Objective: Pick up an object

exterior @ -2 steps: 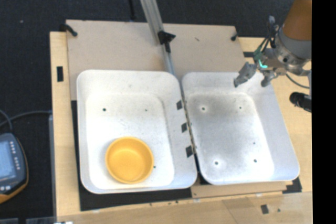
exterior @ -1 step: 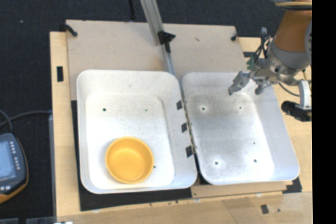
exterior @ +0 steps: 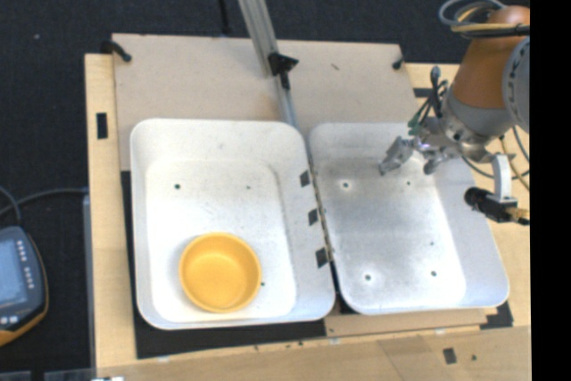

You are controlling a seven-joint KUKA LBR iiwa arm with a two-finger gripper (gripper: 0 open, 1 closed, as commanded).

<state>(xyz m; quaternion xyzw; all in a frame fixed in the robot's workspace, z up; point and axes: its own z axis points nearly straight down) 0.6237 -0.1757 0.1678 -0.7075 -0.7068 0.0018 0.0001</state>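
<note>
The gripper (exterior: 412,158) is seen above the upper right part of the right bin (exterior: 464,281), its two fingers spread apart with nothing between them. The only object to be picked, a yellow bowl (exterior: 220,271), is found well away from the jaws, far to their left and below them in the view, resting upright in the lower part of the left bin (exterior: 161,147). Nothing has been grasped, so the task is judged to be at its start: the approach to the bowl, the closing and the lift are all left to be done.
</note>
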